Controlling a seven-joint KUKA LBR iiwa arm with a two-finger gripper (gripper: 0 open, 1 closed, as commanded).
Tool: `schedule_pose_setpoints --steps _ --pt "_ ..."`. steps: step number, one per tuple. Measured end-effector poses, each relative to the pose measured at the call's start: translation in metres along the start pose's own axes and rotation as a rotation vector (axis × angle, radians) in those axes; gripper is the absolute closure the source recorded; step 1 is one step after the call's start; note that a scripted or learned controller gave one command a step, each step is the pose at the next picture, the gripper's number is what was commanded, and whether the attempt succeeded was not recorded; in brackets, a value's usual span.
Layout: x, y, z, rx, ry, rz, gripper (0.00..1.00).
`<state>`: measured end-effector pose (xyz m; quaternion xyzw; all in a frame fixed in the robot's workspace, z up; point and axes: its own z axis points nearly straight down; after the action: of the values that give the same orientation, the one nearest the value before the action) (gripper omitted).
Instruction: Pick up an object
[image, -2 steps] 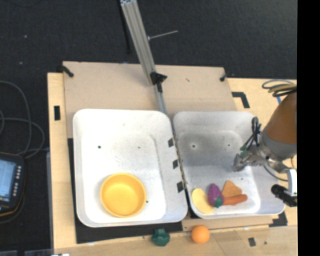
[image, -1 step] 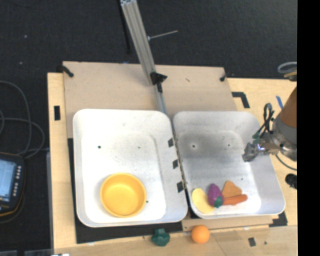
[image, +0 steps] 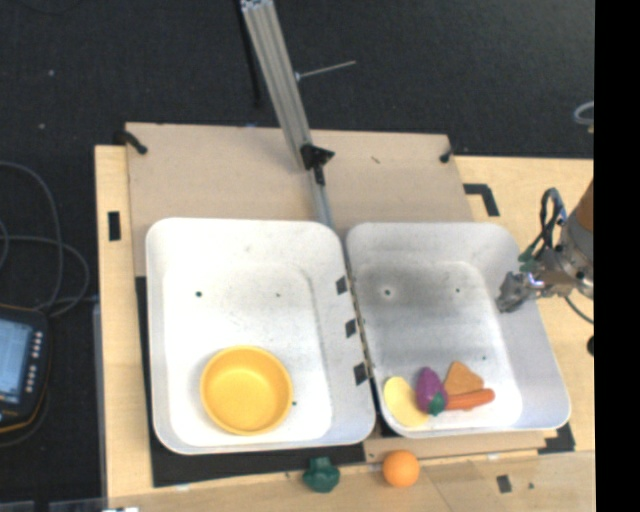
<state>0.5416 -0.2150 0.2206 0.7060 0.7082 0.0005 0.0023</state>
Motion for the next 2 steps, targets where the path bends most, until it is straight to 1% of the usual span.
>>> schedule_pose_setpoints --steps 1,2 --pt "-0.001 0.002 -0.028 -0.002 0.0 -0.002 1.0" --pt "0.043 0.017 -0.037 -0.001 0.002 -0.004 1.0"
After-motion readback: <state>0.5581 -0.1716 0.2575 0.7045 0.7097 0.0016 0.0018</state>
